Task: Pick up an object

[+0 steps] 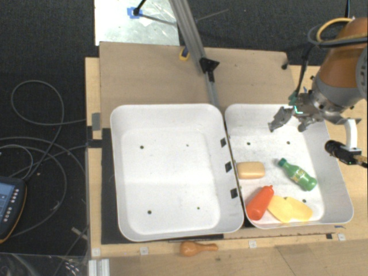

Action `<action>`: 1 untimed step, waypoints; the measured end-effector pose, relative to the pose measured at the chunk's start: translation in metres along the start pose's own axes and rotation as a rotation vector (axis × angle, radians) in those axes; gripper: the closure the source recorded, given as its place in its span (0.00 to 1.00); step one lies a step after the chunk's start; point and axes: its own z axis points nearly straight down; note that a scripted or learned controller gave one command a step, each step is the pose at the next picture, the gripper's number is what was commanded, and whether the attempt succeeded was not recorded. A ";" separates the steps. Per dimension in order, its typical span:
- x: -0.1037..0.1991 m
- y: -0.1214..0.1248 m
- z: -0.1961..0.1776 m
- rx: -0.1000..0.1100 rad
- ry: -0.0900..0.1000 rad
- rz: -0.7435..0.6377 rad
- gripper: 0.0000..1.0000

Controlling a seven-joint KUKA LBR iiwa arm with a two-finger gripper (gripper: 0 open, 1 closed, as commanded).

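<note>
Yellow, red, tan and green pieces (pixel 290 209) crowd my right bin's (pixel 339 180) near edge, leaving its far half bare. Above that bare floor I see the gripper (pixel 290 119), fingers apparently spread, grasping nothing.

Both white bins (pixel 167 117) look like smooth matt plastic, the green bottle (pixel 298 174) glossy, the bench (pixel 247 76) perhaps raw wood.

Grey arm, orange band

The arm (pixel 343 68) is grey metal with a broad orange band above the wrist, a yellow cable looping at its top, and a dark grey two-finger gripper (pixel 291 121) with a small teal light.
</note>
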 end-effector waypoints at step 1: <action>0.000 0.001 -0.002 -0.003 -0.001 -0.001 0.00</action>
